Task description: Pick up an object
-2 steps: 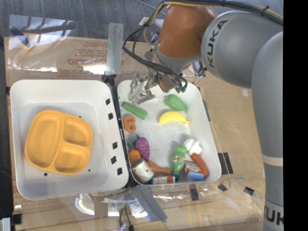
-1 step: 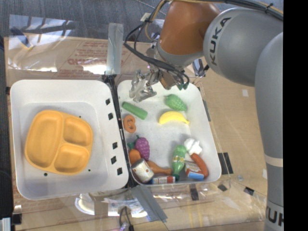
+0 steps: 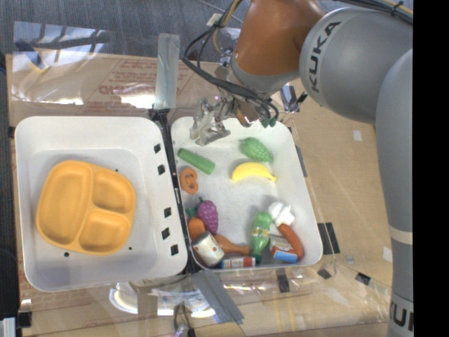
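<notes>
Grey and bulky, the KUKA arm (image 3: 365,55) reaches in from the right, its orange band (image 3: 270,34) hanging over the far edge of the right bin (image 3: 303,188). White and shallow, the left bin (image 3: 42,139) sits beside it and bears a yellow divided plate (image 3: 85,207), which lies flat toward that bin's left side.

Below the orange band, the gripper (image 3: 208,128) hovers over the far left corner of the right bin; its metal fingers point down and nothing shows between them, though whether they are spread or closed cannot be told from here.

Every toy to pick lies in the right bin. A yellow banana (image 3: 253,172) lies near the middle, with a green bumpy fruit (image 3: 255,149) just beyond it. A green cucumber (image 3: 196,161) lies slantwise near the left wall, just below the gripper, and an orange ring (image 3: 189,180) sits close beside it. A purple grape bunch (image 3: 208,215) rests further toward the near side. At the near edge a cluster crowds together: a green bottle (image 3: 260,234), a hot dog (image 3: 290,237) with a white piece at its far end, a carrot (image 3: 198,228), and a small can (image 3: 208,250) tipped against the corner.
</notes>
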